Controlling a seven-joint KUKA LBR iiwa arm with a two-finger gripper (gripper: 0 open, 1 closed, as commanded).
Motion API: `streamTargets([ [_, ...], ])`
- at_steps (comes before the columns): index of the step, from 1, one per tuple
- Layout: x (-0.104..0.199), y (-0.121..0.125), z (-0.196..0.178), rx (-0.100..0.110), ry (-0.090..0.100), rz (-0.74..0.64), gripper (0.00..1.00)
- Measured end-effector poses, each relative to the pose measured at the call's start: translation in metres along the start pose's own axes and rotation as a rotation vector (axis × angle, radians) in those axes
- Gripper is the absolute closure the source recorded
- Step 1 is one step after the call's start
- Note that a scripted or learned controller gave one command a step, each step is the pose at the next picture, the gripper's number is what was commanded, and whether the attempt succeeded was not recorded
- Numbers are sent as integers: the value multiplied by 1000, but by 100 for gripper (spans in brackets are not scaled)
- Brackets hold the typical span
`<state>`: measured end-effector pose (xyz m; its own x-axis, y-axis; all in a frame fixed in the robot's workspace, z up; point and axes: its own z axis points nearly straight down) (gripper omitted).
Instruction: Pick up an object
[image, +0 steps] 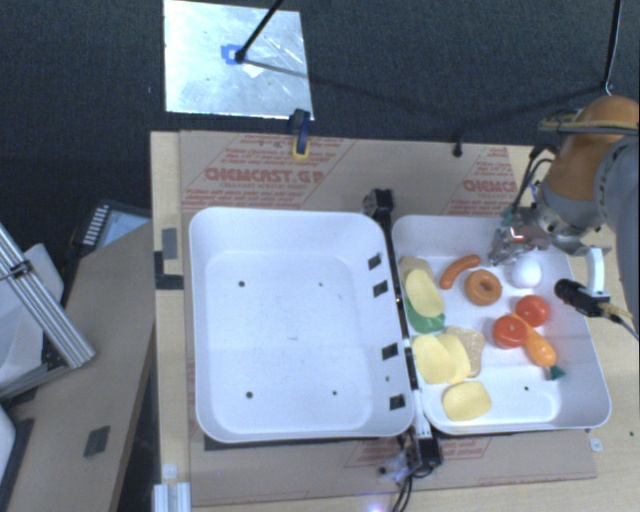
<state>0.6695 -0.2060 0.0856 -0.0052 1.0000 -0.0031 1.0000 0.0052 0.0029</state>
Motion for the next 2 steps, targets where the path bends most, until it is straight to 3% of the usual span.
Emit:
streamTargets([
  [2,0,0,0,0,0,0,100],
])
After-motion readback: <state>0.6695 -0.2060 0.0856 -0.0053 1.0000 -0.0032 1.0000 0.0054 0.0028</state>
